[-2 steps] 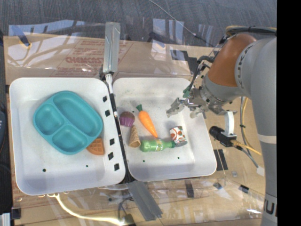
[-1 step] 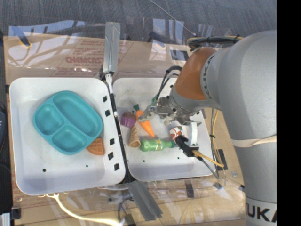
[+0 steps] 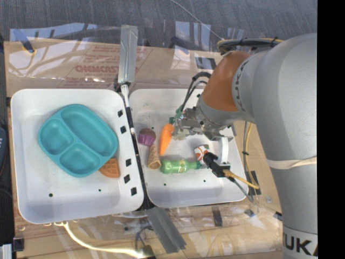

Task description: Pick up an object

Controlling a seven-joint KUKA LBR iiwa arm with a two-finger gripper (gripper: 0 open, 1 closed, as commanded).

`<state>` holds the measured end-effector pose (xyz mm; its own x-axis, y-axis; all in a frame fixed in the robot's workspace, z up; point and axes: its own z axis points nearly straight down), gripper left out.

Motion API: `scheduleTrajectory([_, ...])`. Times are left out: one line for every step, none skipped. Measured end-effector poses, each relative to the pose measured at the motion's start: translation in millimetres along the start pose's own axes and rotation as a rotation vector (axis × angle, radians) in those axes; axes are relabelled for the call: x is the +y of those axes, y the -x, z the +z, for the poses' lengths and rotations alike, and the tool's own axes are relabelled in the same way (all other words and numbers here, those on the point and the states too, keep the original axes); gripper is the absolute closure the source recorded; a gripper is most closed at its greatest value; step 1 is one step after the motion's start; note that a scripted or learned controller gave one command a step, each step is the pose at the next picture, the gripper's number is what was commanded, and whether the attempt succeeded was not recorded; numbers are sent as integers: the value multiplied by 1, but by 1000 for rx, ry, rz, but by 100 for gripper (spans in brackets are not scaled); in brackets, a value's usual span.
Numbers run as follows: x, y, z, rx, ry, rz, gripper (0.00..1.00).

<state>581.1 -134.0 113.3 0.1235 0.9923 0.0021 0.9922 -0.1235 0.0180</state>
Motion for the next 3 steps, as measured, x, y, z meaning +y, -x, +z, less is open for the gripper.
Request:
scheduleTrajectory([-25, -40, 21, -3, -22, 251, 100])
scheduleTrajectory([-7, -110, -80, 0, -17, -79, 100])
scheduleTrajectory([-24, -50, -126, -1, -18, -167, 100])
